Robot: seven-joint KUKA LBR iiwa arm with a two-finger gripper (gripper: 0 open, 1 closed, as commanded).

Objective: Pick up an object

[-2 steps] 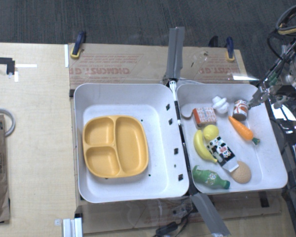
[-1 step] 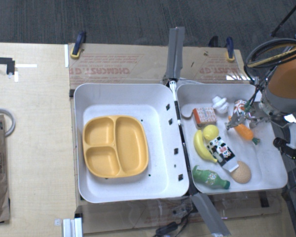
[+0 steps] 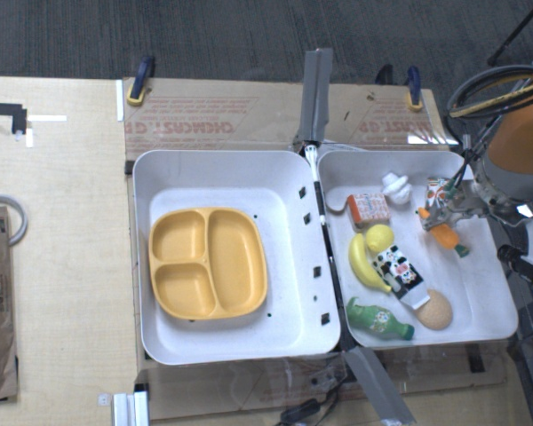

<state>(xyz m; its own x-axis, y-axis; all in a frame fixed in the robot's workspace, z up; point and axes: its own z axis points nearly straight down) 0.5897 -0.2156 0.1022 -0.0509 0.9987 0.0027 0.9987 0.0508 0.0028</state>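
Gripper (image 3: 437, 209) low in right bin (image 3: 480, 327), over a small orange carrot-like toy (image 3: 444, 235) with green tip; we can't tell its opening or grasp. Banana (image 3: 364, 264) and green bottle (image 3: 379, 319) nearby.

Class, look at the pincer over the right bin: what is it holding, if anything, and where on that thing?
Cannot be told: the pincer sits at the carrot.
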